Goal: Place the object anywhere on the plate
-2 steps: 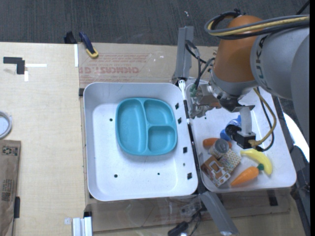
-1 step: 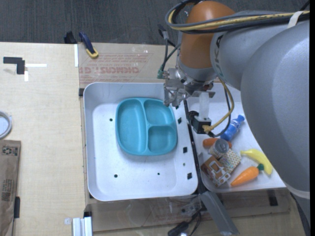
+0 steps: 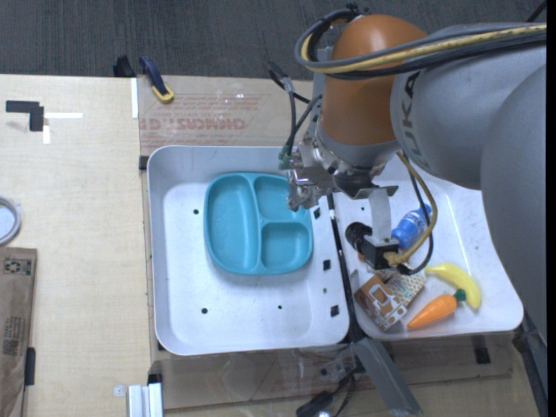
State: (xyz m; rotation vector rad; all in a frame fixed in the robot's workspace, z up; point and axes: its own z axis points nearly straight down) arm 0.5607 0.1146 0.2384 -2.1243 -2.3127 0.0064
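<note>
A: Where does the job stand?

B: Not finished, by my reading. The teal plate (image 3: pixel 257 225) lies in the left bin (image 3: pixel 174 259), toward its right wall, and all three compartments look bare. The claw (image 3: pixel 298 189) sits at the plate's upper right corner, by the wall between the bins.

A: Carrying anything?

B: I can't tell; the wrist hides its tip, and I can't make out any object there.

A: So where's the object?

B: The task names none. The candidates lie in the right bin (image 3: pixel 491 250): a blue bottle (image 3: pixel 410 227) mid-bin, a banana (image 3: pixel 455 280) and carrot (image 3: pixel 432 311) near the front right corner, a patterned box (image 3: pixel 383 299) at the front edge.

A: Room to move?

B: Plenty of open floor left of and in front of the plate. The right bin is crowded, and the dividing walls sit just beside the claw, so crossing calls for a lift.
</note>
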